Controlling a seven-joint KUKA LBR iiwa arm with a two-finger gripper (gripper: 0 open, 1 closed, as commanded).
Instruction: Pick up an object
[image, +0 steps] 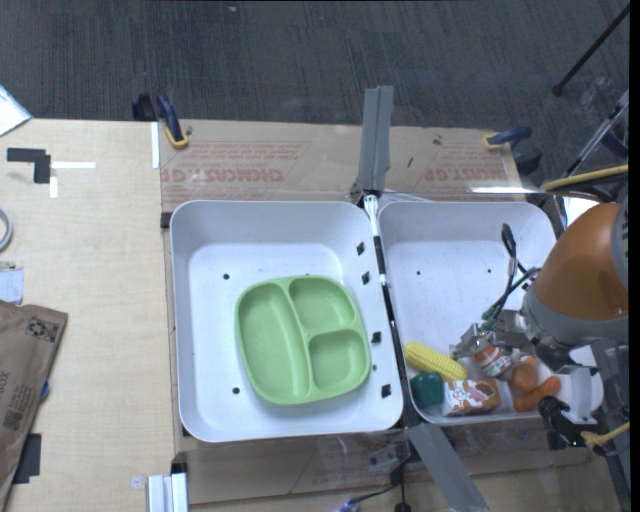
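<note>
My gripper (488, 345) is low in the right bin (450, 260), near its front right corner, under the arm's orange band (590, 265). It hovers over a cluster of toy food. A yellow corn cob (433, 358) lies just left of it. A small reddish-brown item (492, 360) sits right under the gripper, partly hidden by it. In front lie an orange-and-white packet (470, 397), a dark green piece (427, 389), an orange ball (524, 374) and a carrot-like piece (538, 392).
The left bin (200, 300) holds a light green divided plate (303, 338). A grey divider post (377, 140) stands between the bins at the back. The back half of the right bin shows bare white floor. Cables hang beside the arm.
</note>
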